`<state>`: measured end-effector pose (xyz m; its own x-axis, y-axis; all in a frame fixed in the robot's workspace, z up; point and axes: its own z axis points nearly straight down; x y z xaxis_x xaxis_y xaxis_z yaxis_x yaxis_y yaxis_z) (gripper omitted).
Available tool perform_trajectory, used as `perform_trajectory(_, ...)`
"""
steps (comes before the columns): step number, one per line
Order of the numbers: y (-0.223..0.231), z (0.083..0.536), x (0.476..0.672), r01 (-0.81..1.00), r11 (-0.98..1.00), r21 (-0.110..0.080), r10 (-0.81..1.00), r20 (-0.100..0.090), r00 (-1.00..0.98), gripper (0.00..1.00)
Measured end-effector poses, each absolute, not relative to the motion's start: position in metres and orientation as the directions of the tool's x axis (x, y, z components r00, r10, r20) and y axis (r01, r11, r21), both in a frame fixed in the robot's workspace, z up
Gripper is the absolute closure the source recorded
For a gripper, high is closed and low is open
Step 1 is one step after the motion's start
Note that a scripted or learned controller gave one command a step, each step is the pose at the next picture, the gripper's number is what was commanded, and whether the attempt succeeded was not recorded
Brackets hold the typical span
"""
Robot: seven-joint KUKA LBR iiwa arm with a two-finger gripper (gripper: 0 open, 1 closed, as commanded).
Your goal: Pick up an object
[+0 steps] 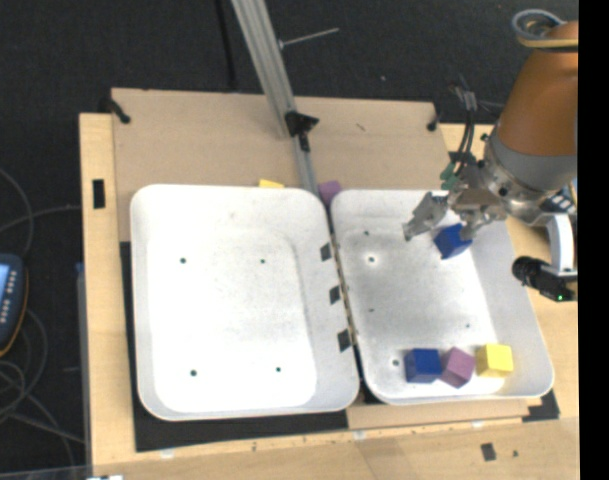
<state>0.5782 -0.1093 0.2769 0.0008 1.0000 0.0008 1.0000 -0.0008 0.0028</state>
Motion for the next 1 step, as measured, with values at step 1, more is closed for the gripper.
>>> perform_trajectory(1, -0.1832, 0.196, 0.5712, 1.0, -0.006, -0.006, 1.0, -0.003, 0.006, 0.0)
